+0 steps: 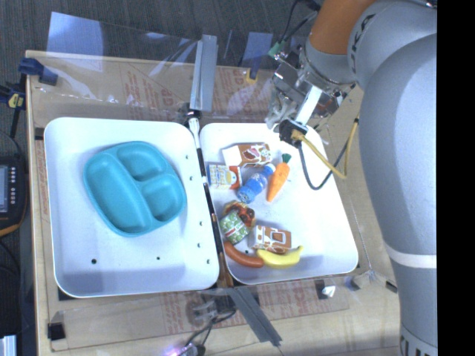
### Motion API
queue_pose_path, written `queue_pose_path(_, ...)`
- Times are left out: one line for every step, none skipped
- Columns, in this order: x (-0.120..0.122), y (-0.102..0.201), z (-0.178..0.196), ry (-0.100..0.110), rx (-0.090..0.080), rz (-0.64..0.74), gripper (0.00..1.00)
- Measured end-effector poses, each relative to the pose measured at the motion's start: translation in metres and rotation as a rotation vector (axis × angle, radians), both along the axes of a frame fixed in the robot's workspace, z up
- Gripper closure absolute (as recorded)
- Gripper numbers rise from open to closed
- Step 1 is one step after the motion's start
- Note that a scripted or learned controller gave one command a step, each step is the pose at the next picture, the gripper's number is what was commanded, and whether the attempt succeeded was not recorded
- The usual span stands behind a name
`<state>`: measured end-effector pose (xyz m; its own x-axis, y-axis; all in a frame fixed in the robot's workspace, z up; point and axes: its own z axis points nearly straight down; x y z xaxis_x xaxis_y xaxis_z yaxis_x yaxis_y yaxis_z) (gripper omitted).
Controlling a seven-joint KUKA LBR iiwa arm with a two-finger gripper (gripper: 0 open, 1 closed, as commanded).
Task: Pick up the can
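The can [234, 231], small with a green label, lies on its side in the lower left part of the right bin [334, 228]. It rests between a brown pretzel [238, 214] above it and a hot dog [242, 256] below it. My gripper [284, 117] hangs over the far edge of the right bin, well up and to the right of the can, with nothing seen in it. Wrist hardware hides its tips.
The right bin also holds a picture carton [249, 154], a small box [220, 175], a blue bottle [252, 185], a carrot [277, 181], a second small carton [272, 238] and a banana [282, 257]. A blue divided plate [133, 186] lies in the left bin [67, 258].
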<state>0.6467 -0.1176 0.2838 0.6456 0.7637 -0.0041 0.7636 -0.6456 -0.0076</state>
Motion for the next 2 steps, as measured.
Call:
queue_pose_path(-0.003,0.006,0.008,0.0,0.001,0.074,1.0)
queue_pose_path(-0.03,0.003,0.002,-0.001,0.0,0.064,1.0)
